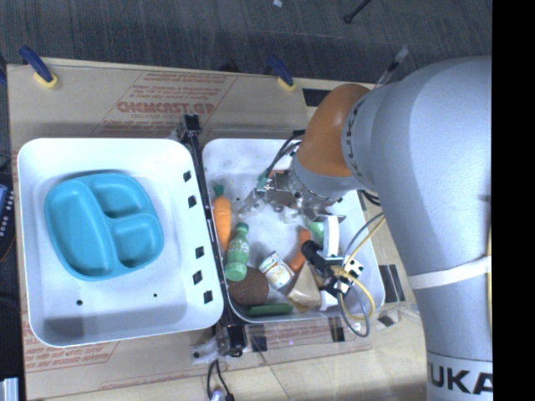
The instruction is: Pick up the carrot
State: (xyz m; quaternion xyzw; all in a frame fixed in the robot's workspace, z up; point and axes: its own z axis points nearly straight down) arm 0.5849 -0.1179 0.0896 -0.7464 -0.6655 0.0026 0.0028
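The carrot (221,220) lies lengthwise along the left wall of the right bin (251,153), its green top toward the back. My gripper (269,193) hangs low over the middle of that bin, a short way to the right of the carrot and apart from it. Nothing shows between the gripper and the carrot. The arm's wrist and orange band cover the bin's right half.
A green bottle (237,254) lies just in front of the carrot, touching its tip. Near it are a small jar (274,270), an orange piece (299,256), a brown lump (248,287) and a green vegetable (269,310). A blue divided plate (102,224) fills the left bin (50,324).
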